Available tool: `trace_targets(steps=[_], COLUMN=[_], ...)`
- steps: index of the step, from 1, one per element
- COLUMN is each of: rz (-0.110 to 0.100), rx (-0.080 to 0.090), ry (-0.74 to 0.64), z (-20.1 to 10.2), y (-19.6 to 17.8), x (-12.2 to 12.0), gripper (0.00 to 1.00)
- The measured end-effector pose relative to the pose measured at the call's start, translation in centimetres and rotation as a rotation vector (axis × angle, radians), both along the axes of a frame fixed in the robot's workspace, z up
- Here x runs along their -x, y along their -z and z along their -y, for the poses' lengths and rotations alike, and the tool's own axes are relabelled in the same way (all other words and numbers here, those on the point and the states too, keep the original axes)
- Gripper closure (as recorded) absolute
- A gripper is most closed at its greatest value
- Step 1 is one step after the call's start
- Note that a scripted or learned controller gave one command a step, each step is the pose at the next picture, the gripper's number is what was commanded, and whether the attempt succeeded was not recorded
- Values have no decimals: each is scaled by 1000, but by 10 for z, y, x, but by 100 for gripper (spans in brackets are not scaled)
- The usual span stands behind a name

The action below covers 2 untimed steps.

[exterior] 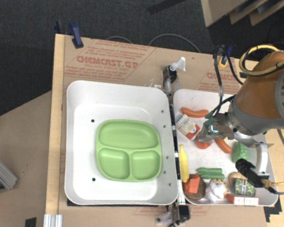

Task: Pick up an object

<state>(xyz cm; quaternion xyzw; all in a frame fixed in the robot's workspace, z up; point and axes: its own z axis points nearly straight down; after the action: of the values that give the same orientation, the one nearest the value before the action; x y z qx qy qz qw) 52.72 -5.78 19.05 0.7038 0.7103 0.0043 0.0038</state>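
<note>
Two white bins sit side by side on the cardboard-covered bench (112, 62). Filling much of the left bin (83, 99), near the middle of the frame, is a green divided tray (128, 150). The right bin (194, 97) is crowded with small toys: an orange sausage (194, 112) near its top, a white packet (185, 124) just below that, a yellow banana (181, 163) along its left wall, green beans (210, 172) lower down, and more pieces packed along the bottom edge. The grey and orange arm (265, 93) reaches in from the right, and its gripper (206, 136) is low over a red piece (203, 143) in the bin's middle. Whether it grips anything, I cannot tell from here.
</note>
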Motion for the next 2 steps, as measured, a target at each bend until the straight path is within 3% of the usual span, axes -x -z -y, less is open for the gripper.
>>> trace_targets(steps=[1,2], rz=[-12,-15], rx=[1,0], ry=[8,12], z=[5,39], y=[6,110], x=[3,-7], gripper=[0,0])
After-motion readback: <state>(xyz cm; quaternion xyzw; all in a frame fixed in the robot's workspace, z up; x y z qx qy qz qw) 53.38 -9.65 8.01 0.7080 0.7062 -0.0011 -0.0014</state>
